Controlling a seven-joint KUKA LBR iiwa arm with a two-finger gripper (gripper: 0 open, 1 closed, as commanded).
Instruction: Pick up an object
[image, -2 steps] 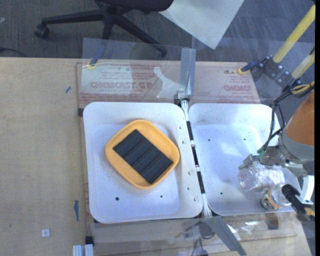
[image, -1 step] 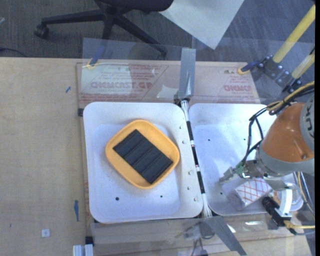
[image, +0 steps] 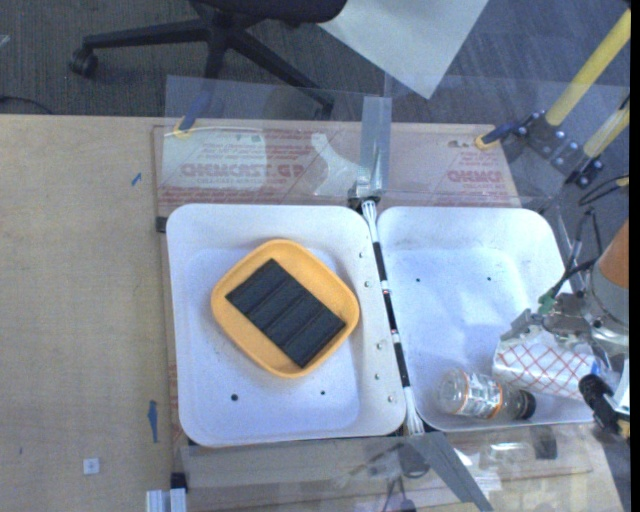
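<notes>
Light wooden bench (image: 70, 300), two shallow white bins side by side on it, left bin (image: 190, 250), right bin (image: 450, 240), edges touching, printed cardboard sheet (image: 250, 165) just behind them

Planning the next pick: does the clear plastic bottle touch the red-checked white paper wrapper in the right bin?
Cannot tell. In the camera view the clear plastic bottle lies right beside the red-checked white paper wrapper, with no plain gap or contact.

You see the arm (image: 618, 290) cut off at the right edge, hiding part of the checkered packet (image: 545, 362).
</notes>
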